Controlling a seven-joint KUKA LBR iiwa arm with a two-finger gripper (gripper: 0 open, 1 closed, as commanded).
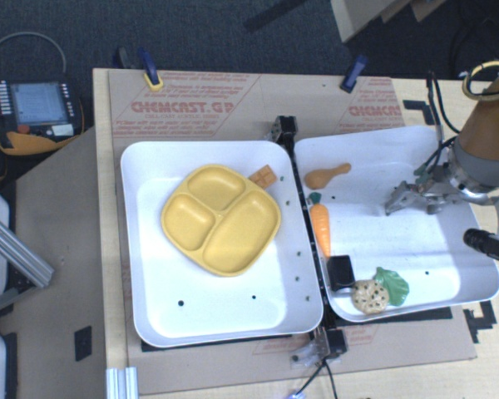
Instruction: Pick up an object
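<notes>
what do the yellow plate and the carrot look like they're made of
Yellow plate: likely moulded plastic, matte with a soft sheen, one even colour, rounded dividers between its three sections.
Carrot: probably a plastic toy, uniform smooth orange with a neat green tip.

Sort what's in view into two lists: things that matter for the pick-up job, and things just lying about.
For the job:
- gripper, over the right bin
- carrot
- drumstick-shaped piece
- black block
- cookie
- green leafy piece
- yellow divided plate and small brown piece, in the left bin

Lying about:
- handheld controller
- blue clamps
</notes>
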